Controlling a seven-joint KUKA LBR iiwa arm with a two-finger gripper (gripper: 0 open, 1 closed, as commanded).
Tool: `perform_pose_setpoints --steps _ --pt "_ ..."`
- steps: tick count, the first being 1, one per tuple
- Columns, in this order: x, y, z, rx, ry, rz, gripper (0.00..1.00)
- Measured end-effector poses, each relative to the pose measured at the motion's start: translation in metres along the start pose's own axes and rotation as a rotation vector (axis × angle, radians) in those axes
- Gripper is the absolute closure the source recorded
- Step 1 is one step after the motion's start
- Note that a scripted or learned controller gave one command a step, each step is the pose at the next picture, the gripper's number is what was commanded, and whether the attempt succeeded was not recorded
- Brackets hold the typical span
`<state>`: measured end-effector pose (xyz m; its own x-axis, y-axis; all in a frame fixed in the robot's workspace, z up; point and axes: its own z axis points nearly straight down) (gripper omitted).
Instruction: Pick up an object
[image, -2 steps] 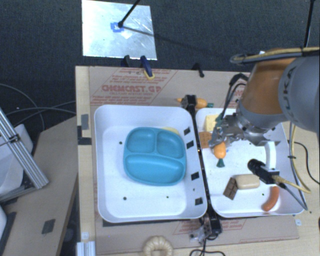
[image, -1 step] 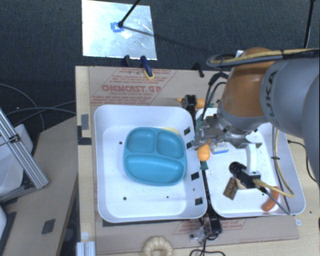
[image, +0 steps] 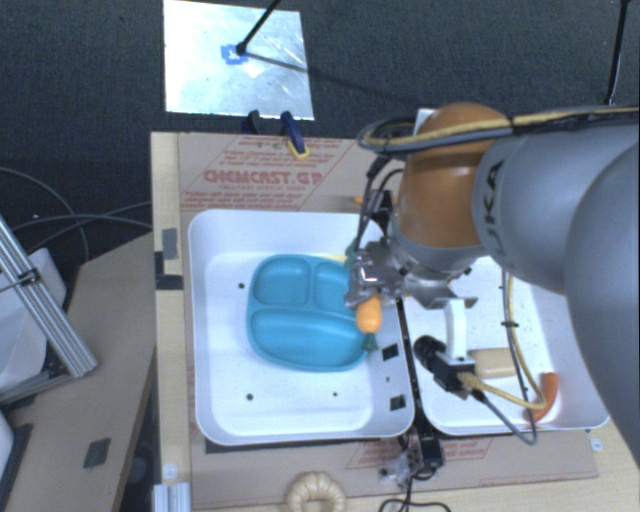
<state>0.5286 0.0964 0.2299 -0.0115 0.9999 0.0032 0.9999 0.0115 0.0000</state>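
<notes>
Two white bins (image: 215, 400) sat mid-frame on my bench. I saw the gripper (image: 366, 295) hovering beside a blue tray (image: 300, 310), an orange object (image: 369, 316) just below; fingers' state unclear, pickup unconfirmed.

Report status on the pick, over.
Tool low over left bin, at blue divided plate edge. Small orange object right under it; grip unconfirmed. Nothing in the way.

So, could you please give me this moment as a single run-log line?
end effector: over right edge of blue divided plate | orange object: just below it, grasp unclear | plate: in left bin
</notes>
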Motion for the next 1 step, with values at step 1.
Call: perform_pose_setpoints --steps 1 --pt "-0.0199 0.0119 0.0075 -0.001 -0.004 0.012 1.00"
